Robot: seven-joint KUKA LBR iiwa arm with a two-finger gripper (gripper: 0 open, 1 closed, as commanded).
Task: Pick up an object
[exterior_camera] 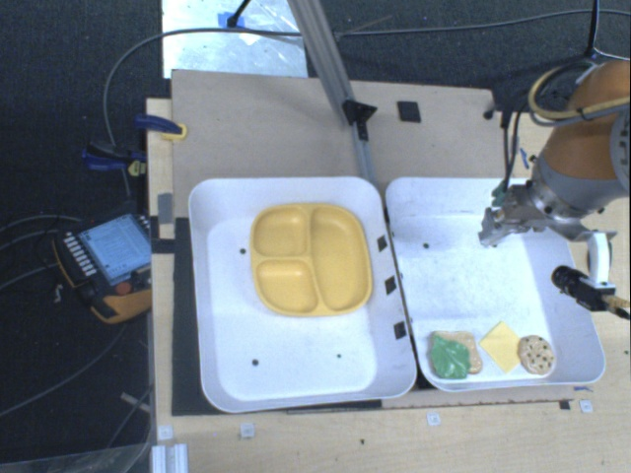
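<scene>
The end effector (496, 227) hangs over the upper part of the right bin (439, 284), above bare white floor, on the grey arm (577, 180) reaching in from the right; whether it is apart or together, I cannot tell. Nothing shows in its grip. Along the right bin's near edge, well apart from the end effector, three items lie in a row: a green-topped toast piece (453, 354) toward the bin's left corner, a yellow cheese slice (500, 346) beside it, and a round cookie (535, 355) just right of that. Left of the right bin, touching it, the left bin (227, 363) holds a yellow divided plate (311, 259). Both bins rest on the counter (256, 116).
</scene>
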